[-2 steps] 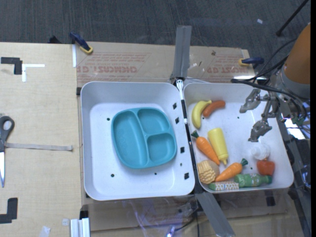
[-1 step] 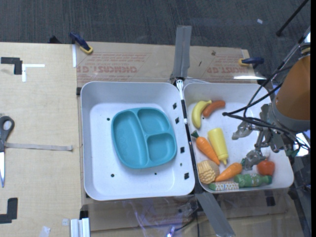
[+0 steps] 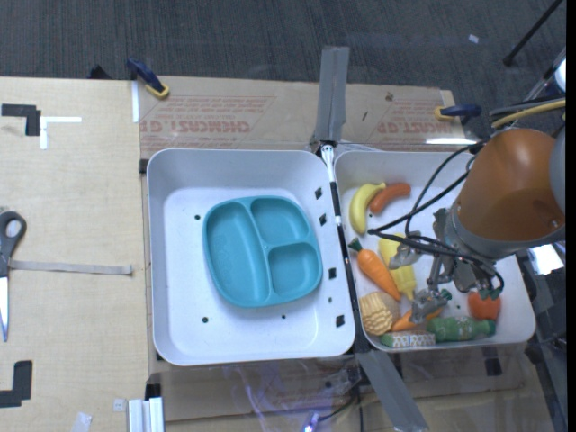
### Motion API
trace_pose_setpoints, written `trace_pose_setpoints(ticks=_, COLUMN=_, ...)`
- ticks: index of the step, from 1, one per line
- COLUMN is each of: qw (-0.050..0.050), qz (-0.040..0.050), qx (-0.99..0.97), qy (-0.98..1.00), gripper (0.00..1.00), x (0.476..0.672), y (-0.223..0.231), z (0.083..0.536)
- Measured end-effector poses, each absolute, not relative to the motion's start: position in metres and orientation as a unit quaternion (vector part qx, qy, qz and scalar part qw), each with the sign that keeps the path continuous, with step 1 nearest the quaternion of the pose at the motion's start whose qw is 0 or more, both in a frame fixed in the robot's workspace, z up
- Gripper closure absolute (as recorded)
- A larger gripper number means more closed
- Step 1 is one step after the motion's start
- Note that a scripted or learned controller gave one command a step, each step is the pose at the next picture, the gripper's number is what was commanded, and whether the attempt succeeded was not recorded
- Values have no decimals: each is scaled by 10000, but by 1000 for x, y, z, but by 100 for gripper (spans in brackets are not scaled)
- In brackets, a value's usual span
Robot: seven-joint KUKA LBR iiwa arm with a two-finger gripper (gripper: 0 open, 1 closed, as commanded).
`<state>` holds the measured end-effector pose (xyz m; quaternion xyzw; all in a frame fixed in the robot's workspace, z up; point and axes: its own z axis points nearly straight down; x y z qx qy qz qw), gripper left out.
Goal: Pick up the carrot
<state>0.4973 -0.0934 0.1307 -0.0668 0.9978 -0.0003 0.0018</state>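
Orange marks the broad band of the arm [image 3: 508,187], which enters from the right and bends down over the right bin [image 3: 515,336], its grey wrist and dark cables hanging above the toy food. The gripper [image 3: 435,297] points down and slightly left, low over the middle of that bin, near a small orange piece [image 3: 416,315] by its tips. Whether its jaws stand wide or narrow cannot be told, since cables and wrist parts clutter them; nothing is visibly held between them.

The carrot [image 3: 378,274] lies at the left side of the right bin, slanted, green top toward the divider, just left of the gripper and apart from it. Beside it sits a yellow piece [image 3: 401,279], with a corn cob [image 3: 377,312] below. A banana [image 3: 361,206] and a sausage [image 3: 389,195] lie at the far end; a green vegetable [image 3: 459,329] and a red-orange one [image 3: 484,306] rest near the front edge.

The left bin [image 3: 171,268] holds a blue divided plate [image 3: 263,250]. Scissors [image 3: 7,259] lie on the bench at far left.
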Motion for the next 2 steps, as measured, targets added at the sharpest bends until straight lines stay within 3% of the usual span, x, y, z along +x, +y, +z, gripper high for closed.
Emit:
trace_pose_setpoints(ticks=1, qw=50, qz=-5, qx=493, qy=9988, gripper=0, x=487, y=-110, z=94)
trace_pose_setpoints(ticks=2, qw=97, qz=-23, qx=842, qy=9964, gripper=0, x=484, y=-98, z=96)
